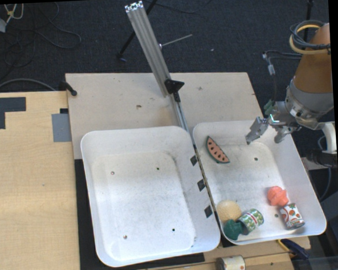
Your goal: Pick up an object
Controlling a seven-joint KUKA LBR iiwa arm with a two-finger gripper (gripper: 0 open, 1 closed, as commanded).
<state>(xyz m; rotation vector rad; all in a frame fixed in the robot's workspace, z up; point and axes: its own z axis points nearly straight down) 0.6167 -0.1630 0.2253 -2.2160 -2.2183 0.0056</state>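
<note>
The right bin [257, 177] holds a watermelon slice [217, 150] near its far left corner. Along its near side lie a pale yellow ball [228, 209], a dark green lump [233, 230], a green-labelled can [251, 219], an orange-red lump [278, 195] and a red-and-white can [291, 215]. My gripper [269, 130] hangs over the bin's far right edge, open, with nothing between its two spread fingers. It is well to the right of the watermelon slice and far above the cans.
The left bin [139, 193] stands beside the right one, with a divider and black clips between them. A slanted aluminium bar [152, 50] rises behind the bins. A small cylinder [230, 265] lies on the bench in front. Wooden table surface [29, 186] extends left.
</note>
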